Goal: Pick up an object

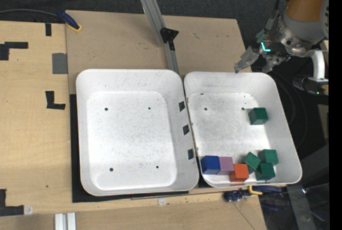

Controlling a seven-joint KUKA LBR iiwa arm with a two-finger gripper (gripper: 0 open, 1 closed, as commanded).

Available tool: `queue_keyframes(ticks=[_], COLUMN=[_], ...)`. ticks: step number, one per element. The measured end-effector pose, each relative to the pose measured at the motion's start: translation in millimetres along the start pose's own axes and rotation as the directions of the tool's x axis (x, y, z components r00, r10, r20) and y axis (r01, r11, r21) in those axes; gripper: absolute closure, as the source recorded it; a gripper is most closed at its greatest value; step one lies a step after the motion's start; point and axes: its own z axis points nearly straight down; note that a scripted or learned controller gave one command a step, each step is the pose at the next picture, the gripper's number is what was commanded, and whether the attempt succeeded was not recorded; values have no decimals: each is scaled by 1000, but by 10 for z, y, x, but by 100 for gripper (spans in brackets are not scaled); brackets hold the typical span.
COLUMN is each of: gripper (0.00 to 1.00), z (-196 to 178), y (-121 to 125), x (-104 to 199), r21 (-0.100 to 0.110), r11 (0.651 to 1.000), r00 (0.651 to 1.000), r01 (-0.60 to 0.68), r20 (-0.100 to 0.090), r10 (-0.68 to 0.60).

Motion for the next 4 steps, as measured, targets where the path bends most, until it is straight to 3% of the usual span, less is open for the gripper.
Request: queue_keyframes(ticks=[1, 2, 4], gripper=[0, 0, 0], z=[0, 445, 1712], y=[-1, 1, 27], x=[-2, 51, 158], r21=[1, 4, 6], r11=[1000, 1000, 1000], r00=[1000, 1000, 1000], r01=[0, 0, 0], r20=[1, -1, -1], r10=[0, 0, 0])
